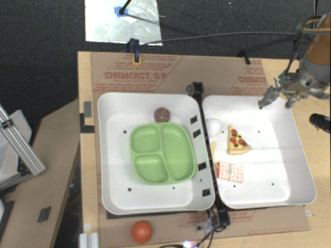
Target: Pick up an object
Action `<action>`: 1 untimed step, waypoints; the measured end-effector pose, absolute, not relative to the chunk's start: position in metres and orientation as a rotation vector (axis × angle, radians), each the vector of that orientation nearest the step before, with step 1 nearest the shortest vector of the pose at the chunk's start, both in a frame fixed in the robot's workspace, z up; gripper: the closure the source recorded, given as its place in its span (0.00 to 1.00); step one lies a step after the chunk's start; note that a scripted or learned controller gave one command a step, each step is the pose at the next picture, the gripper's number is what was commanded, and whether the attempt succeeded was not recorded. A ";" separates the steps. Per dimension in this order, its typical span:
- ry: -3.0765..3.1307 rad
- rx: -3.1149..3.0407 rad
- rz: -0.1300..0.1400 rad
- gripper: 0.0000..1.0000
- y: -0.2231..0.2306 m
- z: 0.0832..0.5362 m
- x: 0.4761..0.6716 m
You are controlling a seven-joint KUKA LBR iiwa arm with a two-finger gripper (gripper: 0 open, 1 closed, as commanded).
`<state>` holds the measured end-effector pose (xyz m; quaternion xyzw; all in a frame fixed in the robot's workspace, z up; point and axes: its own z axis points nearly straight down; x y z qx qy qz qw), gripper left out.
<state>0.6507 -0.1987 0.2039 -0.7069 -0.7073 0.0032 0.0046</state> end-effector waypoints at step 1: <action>-2.227 -2.219 -0.001 0.00 -0.198 0.213 0.654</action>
